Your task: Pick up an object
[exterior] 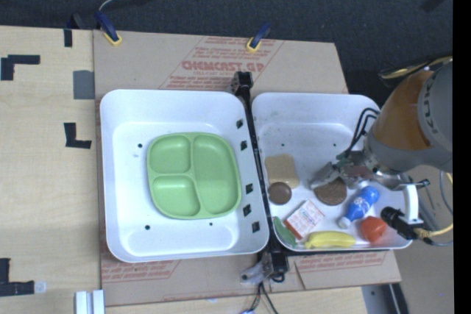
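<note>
Cardboard [213, 62] under the bins carries red printing that reads roughly "CHEMCAST GP"; the smaller lines below it are too blurred to make out. Two yellow-and-blue clamps [110, 33] pin its far edge, one near the left corner and one near the middle.

The left bin [118, 121] holds a green divided plate [195, 175] with three compartments, lying flat near the centre, with bare white floor on every side of it and the widest margin toward the far wall.

A black hinge strip [250, 158] runs between the two bins.

The right bin [309, 110] is open across its far half, while its near half is crowded. A tan sponge-like block [282, 169] lies beside the dividing wall, with a brown round disc [280, 193] just in front of it. A red-and-white packet [304, 218] bears printing too small to read. A yellow banana [330, 239] lies along the near wall, a second brown disc [331, 193] sits mid-bin, then a blue-and-white bottle [358, 205] and a red tomato-like object [374, 229] near the right corner.

The gripper [327, 174] reaches in from the right, low over the second brown disc; I cannot tell whether its fingers are apart or together.
</note>
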Robot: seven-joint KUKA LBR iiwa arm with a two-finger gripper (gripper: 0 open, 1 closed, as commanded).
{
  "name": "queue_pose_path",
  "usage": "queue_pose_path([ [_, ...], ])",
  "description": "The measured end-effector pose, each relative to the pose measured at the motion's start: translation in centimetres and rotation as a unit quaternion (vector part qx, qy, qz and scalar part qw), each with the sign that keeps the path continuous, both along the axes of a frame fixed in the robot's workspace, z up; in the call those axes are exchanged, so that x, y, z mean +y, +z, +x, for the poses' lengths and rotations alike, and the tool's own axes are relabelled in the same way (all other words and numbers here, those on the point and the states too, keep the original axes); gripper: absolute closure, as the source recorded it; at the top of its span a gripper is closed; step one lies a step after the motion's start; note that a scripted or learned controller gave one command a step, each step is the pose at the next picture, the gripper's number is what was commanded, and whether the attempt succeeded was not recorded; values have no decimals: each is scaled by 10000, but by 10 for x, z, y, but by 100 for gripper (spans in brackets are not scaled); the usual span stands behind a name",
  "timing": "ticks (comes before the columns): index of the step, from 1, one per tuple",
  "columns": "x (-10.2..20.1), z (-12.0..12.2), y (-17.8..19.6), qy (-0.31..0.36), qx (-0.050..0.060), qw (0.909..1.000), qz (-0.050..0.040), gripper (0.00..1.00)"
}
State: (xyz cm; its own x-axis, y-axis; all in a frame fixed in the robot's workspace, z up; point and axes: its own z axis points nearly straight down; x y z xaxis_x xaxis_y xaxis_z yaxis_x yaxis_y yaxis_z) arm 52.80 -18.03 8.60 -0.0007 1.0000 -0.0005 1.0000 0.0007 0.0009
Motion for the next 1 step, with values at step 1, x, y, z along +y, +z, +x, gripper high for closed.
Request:
queue_pose_path([
  [1, -45, 11, 97, -4, -11, 10000, -15, 0],
])
